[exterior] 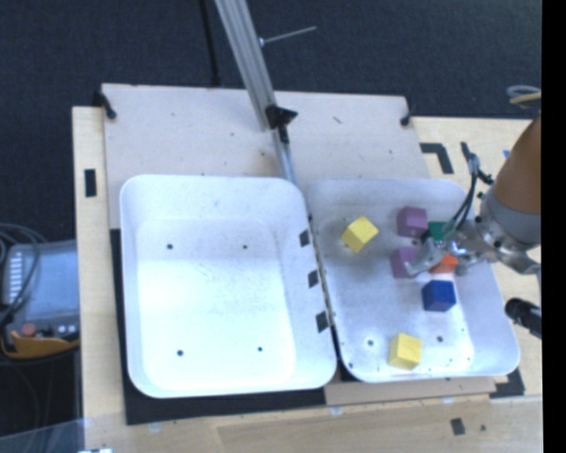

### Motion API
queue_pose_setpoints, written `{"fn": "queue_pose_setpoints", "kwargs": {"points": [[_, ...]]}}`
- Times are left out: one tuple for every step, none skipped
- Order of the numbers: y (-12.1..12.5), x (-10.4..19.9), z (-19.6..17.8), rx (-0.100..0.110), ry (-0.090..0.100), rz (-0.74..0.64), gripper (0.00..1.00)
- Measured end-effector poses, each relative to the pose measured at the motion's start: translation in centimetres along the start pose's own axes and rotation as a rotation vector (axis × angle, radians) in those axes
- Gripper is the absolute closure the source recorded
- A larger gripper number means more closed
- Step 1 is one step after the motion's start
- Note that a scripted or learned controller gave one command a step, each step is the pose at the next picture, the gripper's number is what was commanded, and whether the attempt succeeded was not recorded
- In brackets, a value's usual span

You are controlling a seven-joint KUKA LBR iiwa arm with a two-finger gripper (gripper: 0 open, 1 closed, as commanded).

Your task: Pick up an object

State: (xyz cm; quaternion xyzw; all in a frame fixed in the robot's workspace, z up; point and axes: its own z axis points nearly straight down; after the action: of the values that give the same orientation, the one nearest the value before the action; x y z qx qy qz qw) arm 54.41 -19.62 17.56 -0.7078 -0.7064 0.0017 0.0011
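Arm's reaching in from the right side of the frame w/ the tool (434,260) sitting low in the right bin (358,352), right in the middle of a little cluster. Can't tell if it's open or closed tbh, too small and cluttered there.

What's around it: a purple block (412,221) just above, another purple block (404,260) touching or nearly touching it on the left, something orange (445,265) tucked under the tool, a bit of green (437,230) beside it, and a blue cube (439,295) just below. Prob going for one of those, but which one I honestly can't say.

The easier picks imo are the yellow cube (359,234) toward the upper left of that bin and the other yellow cube (406,350) near the bottom edge. Both sit apart from everything w/ open floor around them. The lower one is close to the bin wall though, so less room on that side.

Left bin (132,253) has loads of open room. The counter (179,121) above the bins is bare apart from the metal post (245,45).
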Motion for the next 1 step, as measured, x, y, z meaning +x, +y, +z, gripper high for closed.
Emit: {"fn": "queue_pose_setpoints", "kwargs": {"points": [[-0.18,0.42,4.72,-0.016,-0.011,0.003,0.0]]}}
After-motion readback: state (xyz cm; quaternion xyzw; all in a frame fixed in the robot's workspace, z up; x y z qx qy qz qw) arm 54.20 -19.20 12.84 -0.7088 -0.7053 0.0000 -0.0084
